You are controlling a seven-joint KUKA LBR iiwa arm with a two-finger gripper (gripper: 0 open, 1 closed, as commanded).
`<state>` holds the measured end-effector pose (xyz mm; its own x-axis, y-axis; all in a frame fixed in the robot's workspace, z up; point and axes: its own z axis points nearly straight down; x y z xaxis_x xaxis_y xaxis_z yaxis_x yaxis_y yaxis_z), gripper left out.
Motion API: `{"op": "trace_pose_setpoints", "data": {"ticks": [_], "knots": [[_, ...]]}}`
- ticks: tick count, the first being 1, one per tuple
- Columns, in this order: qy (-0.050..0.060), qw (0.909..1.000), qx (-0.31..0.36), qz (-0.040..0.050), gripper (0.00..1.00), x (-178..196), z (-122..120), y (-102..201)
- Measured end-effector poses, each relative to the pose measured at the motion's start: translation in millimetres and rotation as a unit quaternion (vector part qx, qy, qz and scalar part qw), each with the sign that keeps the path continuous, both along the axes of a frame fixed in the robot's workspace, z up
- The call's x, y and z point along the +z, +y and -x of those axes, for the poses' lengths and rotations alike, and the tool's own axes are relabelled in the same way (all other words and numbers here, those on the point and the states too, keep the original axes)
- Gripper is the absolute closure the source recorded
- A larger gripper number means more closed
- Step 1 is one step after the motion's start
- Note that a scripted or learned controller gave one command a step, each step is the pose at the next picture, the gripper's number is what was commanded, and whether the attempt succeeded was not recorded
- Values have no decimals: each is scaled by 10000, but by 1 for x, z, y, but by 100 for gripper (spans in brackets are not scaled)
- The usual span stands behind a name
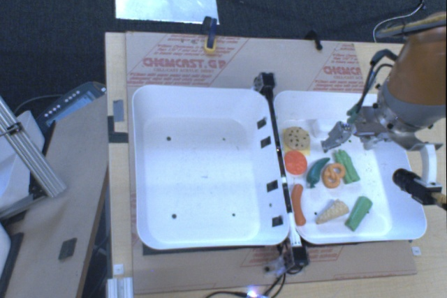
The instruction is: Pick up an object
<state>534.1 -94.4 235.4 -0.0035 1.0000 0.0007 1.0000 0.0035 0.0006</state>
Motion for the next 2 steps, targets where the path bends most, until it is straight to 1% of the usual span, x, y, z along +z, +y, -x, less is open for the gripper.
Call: {"op": "trace_pose_setpoints", "data": {"ticks": [1, 2], "knots": [[37, 10000, 30, -17, 0, -54, 50, 69], [-30, 10000, 52, -15, 0, -50, -18, 154]]}}
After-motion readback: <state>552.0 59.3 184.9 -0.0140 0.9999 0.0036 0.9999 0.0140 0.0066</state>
